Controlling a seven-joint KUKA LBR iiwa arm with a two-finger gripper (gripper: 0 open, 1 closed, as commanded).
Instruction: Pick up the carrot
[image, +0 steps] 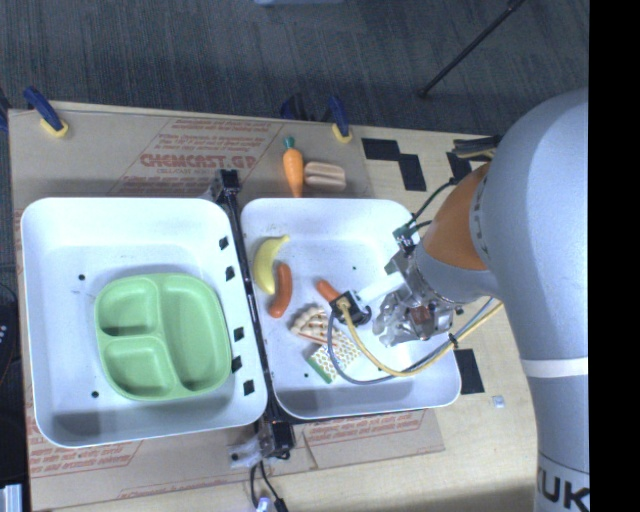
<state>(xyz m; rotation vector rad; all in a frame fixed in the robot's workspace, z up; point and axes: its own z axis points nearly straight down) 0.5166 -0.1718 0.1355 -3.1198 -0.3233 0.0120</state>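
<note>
We count two shallow white plastic bins (60, 400), one pale green divided plate (160, 335) and two small orange carrots: one (292, 168) top centre on cardboard (200, 150) reading perhaps "CHEMCAST", one (328, 291) mid-frame beside the metal gripper (398, 325), whose opening we cannot tell.

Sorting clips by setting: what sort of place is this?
Probably a robot lab bench: two white bins clamped on cardboard, toy food like a carrot, a green divided plate, carpet floor.
</note>
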